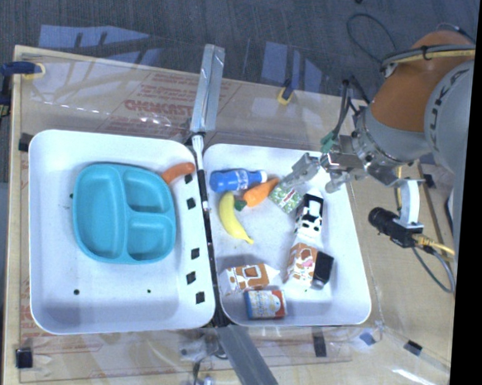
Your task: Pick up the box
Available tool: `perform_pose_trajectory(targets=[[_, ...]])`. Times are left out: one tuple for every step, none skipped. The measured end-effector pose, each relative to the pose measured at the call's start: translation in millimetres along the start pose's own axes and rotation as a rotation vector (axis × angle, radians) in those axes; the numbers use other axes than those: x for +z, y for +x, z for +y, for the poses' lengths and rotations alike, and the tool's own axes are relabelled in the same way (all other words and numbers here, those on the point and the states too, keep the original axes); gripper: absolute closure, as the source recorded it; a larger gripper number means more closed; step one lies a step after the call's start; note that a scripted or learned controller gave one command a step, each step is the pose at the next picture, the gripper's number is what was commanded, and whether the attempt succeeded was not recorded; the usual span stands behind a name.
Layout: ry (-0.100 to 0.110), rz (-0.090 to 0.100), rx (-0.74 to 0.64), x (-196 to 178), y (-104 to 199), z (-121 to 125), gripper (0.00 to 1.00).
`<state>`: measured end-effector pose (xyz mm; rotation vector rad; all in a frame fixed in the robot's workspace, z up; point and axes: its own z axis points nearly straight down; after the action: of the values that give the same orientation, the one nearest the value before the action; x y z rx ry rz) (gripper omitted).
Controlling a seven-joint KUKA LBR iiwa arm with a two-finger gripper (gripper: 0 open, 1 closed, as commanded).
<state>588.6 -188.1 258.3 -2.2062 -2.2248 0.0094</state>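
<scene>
A yellow plastic banana (235, 219) lay in the right white bin (357, 280). Just above it lay a blue bottle (232, 180) and an orange toy carrot (258, 193). Left of it, a turquoise divided tray (125, 213) rested in the left bin (41, 255).

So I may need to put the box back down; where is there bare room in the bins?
Left bin: bare floor below and left of the blue tray. Right bin: crowded; a small gap between banana and cartons.

Reversed red "CHEMCAST" print on clear sheet (161, 105) behind bins; "KU" on arm (457, 113).
</scene>
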Motion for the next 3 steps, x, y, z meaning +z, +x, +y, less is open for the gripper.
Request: perform_pose_trajectory(targets=[[0.002, 0.0, -0.079, 111, 59, -11, 0.0], [-0.023, -0.029, -0.354, 161, 73, -22, 0.0], [-0.005, -0.021, -0.446, 165, 69, 47, 0.0]])
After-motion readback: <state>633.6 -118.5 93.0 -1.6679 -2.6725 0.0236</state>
